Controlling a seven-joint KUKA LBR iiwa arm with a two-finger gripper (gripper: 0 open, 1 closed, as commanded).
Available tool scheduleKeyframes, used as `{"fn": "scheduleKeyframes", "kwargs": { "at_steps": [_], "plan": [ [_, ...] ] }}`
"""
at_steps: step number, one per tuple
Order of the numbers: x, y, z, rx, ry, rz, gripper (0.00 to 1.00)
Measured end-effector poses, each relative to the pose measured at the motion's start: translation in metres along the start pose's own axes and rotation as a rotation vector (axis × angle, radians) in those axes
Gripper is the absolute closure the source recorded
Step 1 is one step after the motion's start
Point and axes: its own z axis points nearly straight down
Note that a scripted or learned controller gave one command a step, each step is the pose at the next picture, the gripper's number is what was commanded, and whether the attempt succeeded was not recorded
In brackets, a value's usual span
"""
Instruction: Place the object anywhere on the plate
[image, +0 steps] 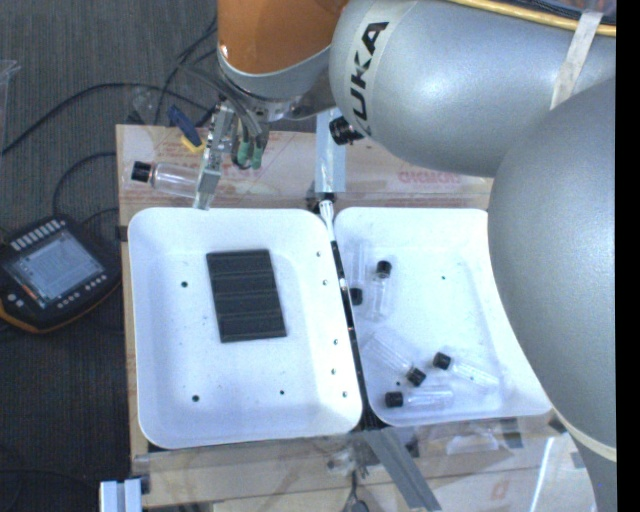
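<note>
From my console I see the arm (470, 80) reaching in from the right, with its orange band (265, 35) over the far edge of the bench (420, 182). The gripper (222, 172) hangs just beyond the far edge of the left bin (160, 400), near that bin's far-left corner. I cannot tell whether the tool is spread or pressed together; the parts blur into each other at this angle.

One clear vial (160, 176) with a black cap lies sideways over the bench's far-left corner, outside both bins. Its cap points left and its clear end comes right up to the gripper's tip. I cannot say whether the tool has it pinched or merely sits beside it.

The plate (246, 295), a black ribbed rectangle, lies flat near the middle of the left bin, a little toward the far edge, with nothing on it.

The right bin (470, 225) holds several more clear vials with black caps: one (380, 283) toward its left wall and a cluster (428, 380) near its near edge.

A control pendant (50, 272) rests on the dark floor to the left of the bench.
</note>
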Motion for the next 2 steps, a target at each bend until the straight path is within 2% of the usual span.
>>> {"fn": "scheduleKeyframes", "kwargs": {
  "at_steps": [1, 2],
  "plan": [
    [0.063, -0.011, -0.025, -0.001, 0.002, -0.279, 1.00],
    [-0.016, 0.004, 0.022, -0.003, 0.000, -0.595, 1.00]
  ]
}}
